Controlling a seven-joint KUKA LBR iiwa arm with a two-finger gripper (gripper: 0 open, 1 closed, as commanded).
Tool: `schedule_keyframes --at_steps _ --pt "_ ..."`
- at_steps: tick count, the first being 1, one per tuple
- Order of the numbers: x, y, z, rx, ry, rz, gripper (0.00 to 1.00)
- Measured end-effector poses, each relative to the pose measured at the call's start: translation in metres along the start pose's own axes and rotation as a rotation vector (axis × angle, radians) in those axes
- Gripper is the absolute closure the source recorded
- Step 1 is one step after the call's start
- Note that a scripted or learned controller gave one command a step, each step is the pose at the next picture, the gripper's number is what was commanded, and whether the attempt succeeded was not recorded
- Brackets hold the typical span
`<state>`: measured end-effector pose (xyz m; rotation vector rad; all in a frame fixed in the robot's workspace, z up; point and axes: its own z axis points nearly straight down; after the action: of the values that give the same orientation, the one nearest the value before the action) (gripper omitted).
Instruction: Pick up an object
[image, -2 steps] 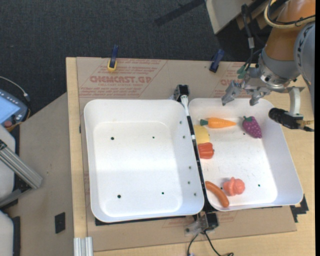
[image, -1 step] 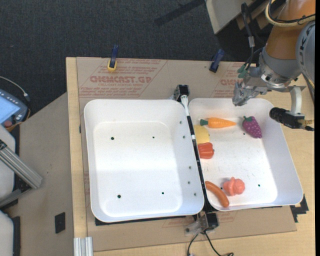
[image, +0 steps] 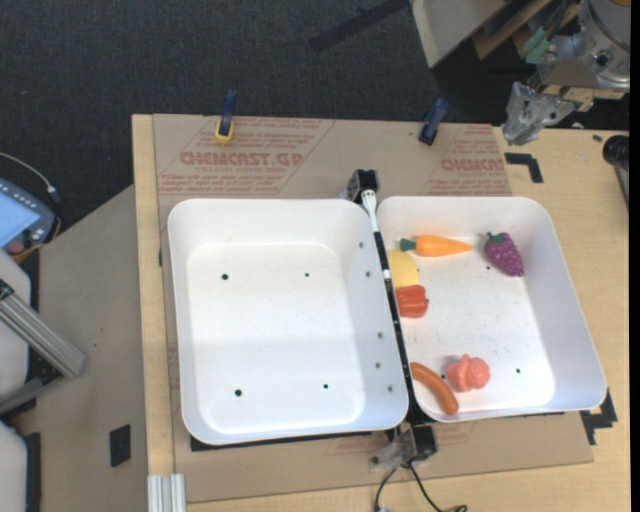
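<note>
The right bin (image: 560, 300) holds several toy foods. An orange carrot (image: 440, 244) lies near its back wall, with a purple grape bunch (image: 505, 253) to the right of it. A yellow piece (image: 402, 268) and a red pepper (image: 411, 300) rest against the bin's left wall. At the front lie an orange-red sausage (image: 435, 387) and a pink fruit (image: 468, 373). My gripper (image: 528, 108) hangs high at the back right, beyond the right bin's far corner, well away from every item.
The left bin (image: 270, 320) stands beside the right one on a cardboard sheet. A yellow-blue clamp (image: 227, 122) and a blue clamp (image: 434, 120) hold the sheet's back edge. Black fixtures sit between the bins at back (image: 362, 185) and front (image: 420, 440).
</note>
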<state>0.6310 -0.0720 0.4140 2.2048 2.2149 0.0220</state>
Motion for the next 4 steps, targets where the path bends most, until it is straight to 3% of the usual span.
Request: schedule_keyframes --at_steps 1,4 --pt "-0.001 0.0 0.0 0.015 -0.002 0.003 1.0" --pt "-0.001 0.002 -0.031 0.004 -0.008 0.001 1.0"
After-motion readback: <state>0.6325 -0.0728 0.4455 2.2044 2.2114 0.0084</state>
